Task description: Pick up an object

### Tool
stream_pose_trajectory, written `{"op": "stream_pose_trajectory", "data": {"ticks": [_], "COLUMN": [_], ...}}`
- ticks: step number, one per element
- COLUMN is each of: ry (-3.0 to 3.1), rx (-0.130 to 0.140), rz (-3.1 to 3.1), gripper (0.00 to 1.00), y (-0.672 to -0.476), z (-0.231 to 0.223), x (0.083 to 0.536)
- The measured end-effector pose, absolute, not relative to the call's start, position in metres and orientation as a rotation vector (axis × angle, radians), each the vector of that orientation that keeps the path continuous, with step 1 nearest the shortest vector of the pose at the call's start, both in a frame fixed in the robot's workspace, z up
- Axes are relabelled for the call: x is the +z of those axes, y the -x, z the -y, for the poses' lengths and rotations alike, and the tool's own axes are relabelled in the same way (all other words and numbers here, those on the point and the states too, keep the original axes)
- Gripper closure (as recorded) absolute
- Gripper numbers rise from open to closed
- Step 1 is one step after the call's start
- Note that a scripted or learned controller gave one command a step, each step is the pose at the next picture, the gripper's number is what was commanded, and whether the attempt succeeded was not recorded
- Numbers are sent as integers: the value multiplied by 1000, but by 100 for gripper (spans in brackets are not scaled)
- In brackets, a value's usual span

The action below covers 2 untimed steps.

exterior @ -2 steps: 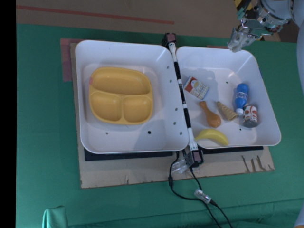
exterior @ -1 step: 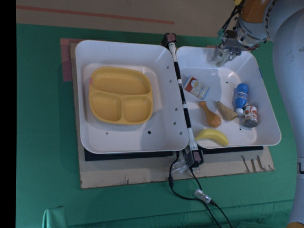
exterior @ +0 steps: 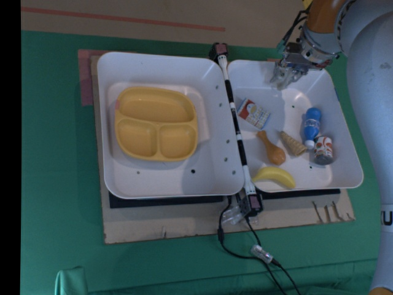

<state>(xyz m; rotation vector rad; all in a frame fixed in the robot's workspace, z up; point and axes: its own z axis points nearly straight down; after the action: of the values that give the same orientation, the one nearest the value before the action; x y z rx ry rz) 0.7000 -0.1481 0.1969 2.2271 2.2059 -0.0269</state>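
Green cloth [exterior: 55, 165] is spread over the bench, cardboard [exterior: 184, 223] laid beneath two white bins. Left bin [exterior: 123, 183]: a yellow divided tray [exterior: 156, 123] is seen. Right bin [exterior: 344, 171]: a small carton [exterior: 253, 113], drumstick [exterior: 271, 148], cone [exterior: 293, 143], blue bottle [exterior: 311, 124], can [exterior: 323, 150] and banana [exterior: 274, 176] are scattered, none touching the gripper [exterior: 282, 80]. Gripper is poised over the bin's far edge, nothing seen between the fingers; their spread cannot be told.

We saw a yellow divided tray [exterior: 156, 123] lying in the left bin [exterior: 161, 176]. Both bins sat on cardboard [exterior: 172, 226] over a green cloth [exterior: 55, 183], with black cables [exterior: 245, 241] trailing below.
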Motion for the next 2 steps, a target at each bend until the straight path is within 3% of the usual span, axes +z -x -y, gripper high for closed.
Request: {"op": "stream_pose_trajectory", "data": {"ticks": [1, 2], "ry": [-2228, -2224], "rx": [-30, -49], "rz": [-2208, -2196], "gripper": [100, 0], "y": [-700, -697], "z": [148, 157], "x": [194, 189]}}
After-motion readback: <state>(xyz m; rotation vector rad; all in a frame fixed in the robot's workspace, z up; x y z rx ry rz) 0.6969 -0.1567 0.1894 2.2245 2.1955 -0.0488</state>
